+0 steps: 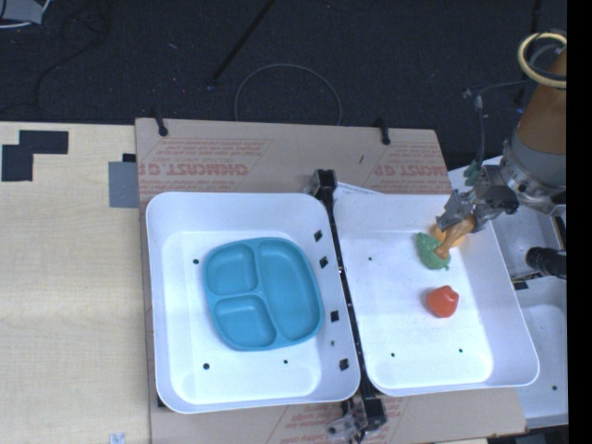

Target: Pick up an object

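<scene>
Cut off by the right edge at three o'clock: grey arm with orange band (544, 109). Too small to tell: grip of two-finger gripper (460, 218) on orange-and-green toy piece (437, 245). Partly hidden beneath it.

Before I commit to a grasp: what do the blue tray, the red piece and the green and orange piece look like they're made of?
Blue tray: likely moulded plastic, one even colour with smooth rounded compartments and a soft sheen. Red piece: looks like a plastic or rubber toy, solid colour, rounded; too small to settle. Green and orange piece, at the gripper: probably a plastic toy too, though blur hides its finish.
</scene>
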`<state>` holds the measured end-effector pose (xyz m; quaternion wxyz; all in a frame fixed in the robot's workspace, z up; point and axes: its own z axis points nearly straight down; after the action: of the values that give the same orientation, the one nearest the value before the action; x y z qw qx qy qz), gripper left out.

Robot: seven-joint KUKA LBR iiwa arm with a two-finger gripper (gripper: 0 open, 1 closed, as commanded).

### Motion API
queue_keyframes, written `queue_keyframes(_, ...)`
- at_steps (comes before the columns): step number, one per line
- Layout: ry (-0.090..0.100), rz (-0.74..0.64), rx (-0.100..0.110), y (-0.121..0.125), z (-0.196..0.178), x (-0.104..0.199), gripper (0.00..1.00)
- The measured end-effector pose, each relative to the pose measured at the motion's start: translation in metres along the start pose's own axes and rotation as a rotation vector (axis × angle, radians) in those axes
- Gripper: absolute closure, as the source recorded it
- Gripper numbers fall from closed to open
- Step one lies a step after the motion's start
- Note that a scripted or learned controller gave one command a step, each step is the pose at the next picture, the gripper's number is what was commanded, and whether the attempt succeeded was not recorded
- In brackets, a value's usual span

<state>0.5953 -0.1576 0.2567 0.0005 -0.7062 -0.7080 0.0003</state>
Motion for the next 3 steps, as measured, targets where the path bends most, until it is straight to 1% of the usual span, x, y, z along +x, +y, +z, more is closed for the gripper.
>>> queue_keyframes(1,0.002,-0.002,0.002,0.004,-0.004,0.058,1.00)
queue_keyframes(2,0.002,-0.001,0.003,0.006,-0.002,0.101,1.00)
queue_keyframes(3,0.002,-0.002,0.004,0.002,0.009,0.158,1.00)
